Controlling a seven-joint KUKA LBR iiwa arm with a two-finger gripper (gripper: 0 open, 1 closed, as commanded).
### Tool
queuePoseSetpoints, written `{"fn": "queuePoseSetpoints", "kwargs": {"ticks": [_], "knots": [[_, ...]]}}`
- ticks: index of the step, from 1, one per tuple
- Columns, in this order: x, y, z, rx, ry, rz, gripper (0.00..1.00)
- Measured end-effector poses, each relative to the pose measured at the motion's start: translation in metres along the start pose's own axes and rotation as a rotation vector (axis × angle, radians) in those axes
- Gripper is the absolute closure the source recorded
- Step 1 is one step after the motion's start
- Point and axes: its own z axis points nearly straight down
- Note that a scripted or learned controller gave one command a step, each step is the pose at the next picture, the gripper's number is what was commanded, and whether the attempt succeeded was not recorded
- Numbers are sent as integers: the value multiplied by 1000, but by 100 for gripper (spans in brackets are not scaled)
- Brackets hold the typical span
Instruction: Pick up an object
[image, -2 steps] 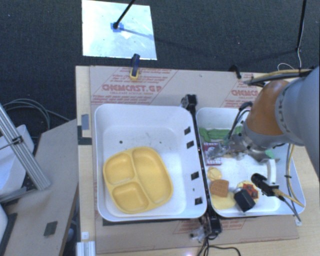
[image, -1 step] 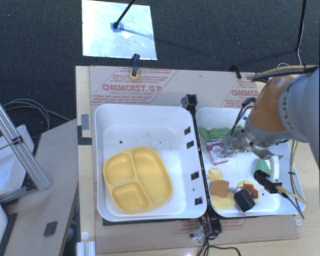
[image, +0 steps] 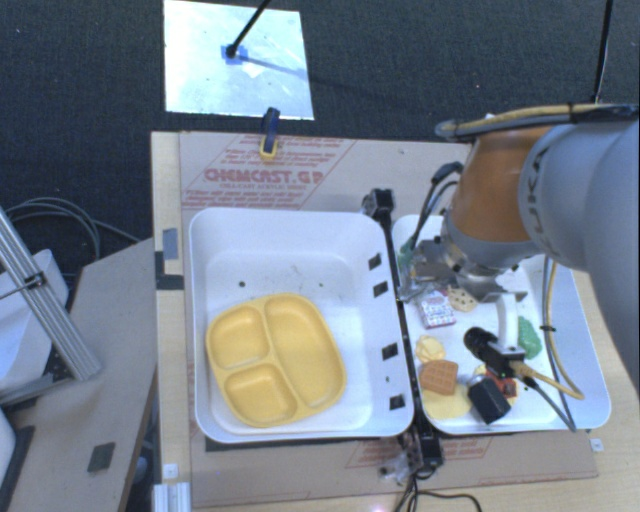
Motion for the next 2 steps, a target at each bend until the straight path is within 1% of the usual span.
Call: {"fn": "queuePoseSetpoints", "kwargs": {"ticks": [1,2], "knots": [[80,2,-31,3,-1,2,100],[-3,-14,-82,1,-7,21,100]]}}
